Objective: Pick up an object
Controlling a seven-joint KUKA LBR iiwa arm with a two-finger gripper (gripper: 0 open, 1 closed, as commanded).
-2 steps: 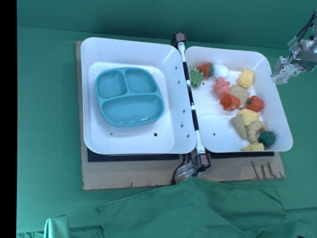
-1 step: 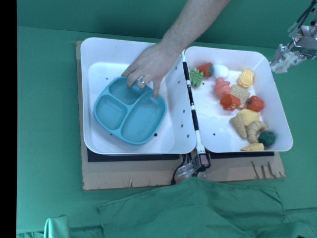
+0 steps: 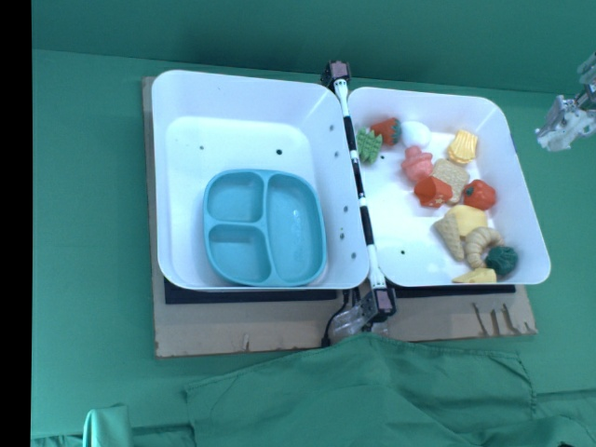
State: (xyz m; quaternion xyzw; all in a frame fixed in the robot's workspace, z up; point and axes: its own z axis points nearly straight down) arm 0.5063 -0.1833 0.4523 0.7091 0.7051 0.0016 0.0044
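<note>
Green cloth (image 3: 372, 394) lies crumpled in front of the bins. Toy food (image 3: 447, 194) fills the right bin (image 3: 521, 222); a blue tray (image 3: 265, 228) sits in the left. Off beyond the right bin hangs the gripper (image 3: 565, 128), its state impossible to tell.

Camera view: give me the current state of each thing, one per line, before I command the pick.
Gripper: outside the right bin's right rim, holding nothing.
Right bin: holds a pile of toy food.
Left bin: holds the blue tray.
Blue tray: flat, right way up.
Red tomato: loose at the pile's right side.
White egg: near the far rim.
</note>
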